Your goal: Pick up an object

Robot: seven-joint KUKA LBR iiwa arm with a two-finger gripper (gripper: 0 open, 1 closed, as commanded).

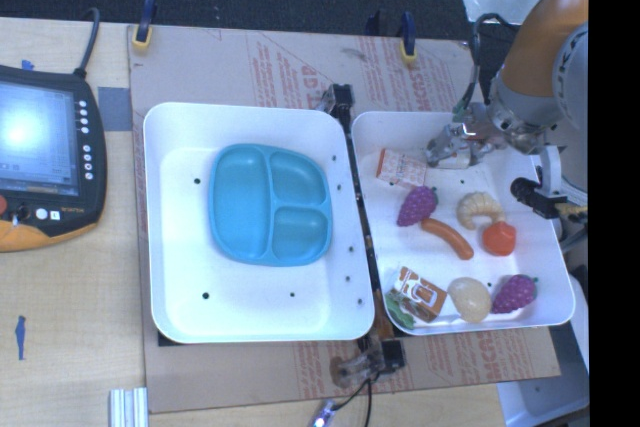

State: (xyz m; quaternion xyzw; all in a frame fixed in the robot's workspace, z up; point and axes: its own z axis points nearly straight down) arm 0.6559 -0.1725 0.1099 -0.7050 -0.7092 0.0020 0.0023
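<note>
Tool [455, 147]: hovering at right bin's [556, 245] far edge, grip state indeterminate, nothing visibly held; nearest object, red-and-white packet [401, 168], lies just beside it; approach step, descent and closure pending.

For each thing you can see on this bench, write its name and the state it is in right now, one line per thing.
Blue divided plate: flat in the left bin, nothing on it.
Gripper: low over the right bin's far end, nothing seen held.
Purple grapes: lying loose.
Hot dog: lying slantwise.
Croissant: lying loose.
Tomato: resting beside the croissant.
Snack packet: lying flat.
Control tablet: screen lit.
</note>
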